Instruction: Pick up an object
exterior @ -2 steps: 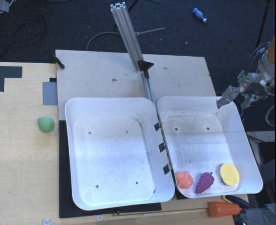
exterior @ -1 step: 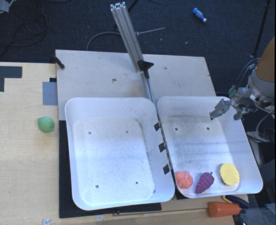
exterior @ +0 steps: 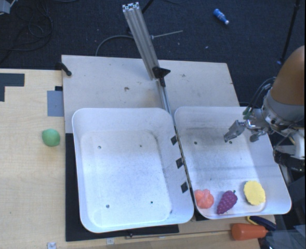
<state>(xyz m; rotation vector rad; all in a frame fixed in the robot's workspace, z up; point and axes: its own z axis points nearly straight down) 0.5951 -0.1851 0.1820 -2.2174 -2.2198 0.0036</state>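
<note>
Grey jaws (exterior: 235, 132), state I cannot tell, hang over the right bin (exterior: 215, 154), apart from the toys.

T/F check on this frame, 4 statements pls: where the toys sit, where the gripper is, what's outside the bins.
1. The purple grapes lie in the right bin. True.
2. The yellow object sits in the left bin. False: it lies in the right bin, beside the grapes.
3. The gripper is over the right bin. True.
4. The green ball lies beside the orange object. False: the ball is outside the bins, on the wooden bench to the left.
</note>
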